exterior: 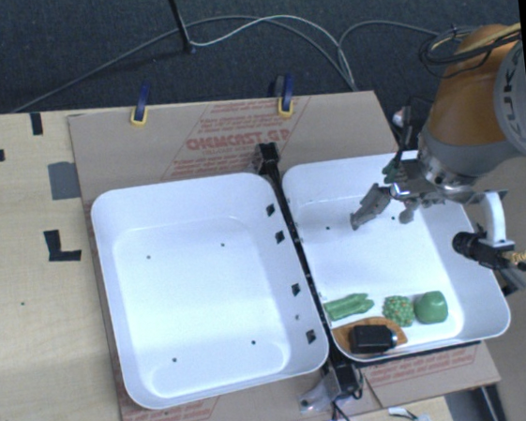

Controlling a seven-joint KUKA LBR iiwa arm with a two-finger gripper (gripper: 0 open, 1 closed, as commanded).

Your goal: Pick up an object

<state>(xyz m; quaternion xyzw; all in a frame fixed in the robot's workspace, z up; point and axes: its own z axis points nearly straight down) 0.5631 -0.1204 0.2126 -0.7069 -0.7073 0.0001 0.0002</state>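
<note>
The right bin (457, 258) holds a cluster of objects along its front wall: a long green pod (347, 306), a bumpy green broccoli-like piece (398, 309), a round green object (431, 307), and a black object (372, 338) lying on an orange piece (392, 323). My gripper (383, 216) hangs over the back half of the right bin, well behind that cluster. It is open, its two grey fingers are spread apart, and nothing is between them.
The left bin (196, 288) lies beside the right one, with a black divider (291, 249) of clips between them. Both rest on a cardboard sheet (226, 138) clamped at the back. The arm's orange band (471, 87) rises at the right.
</note>
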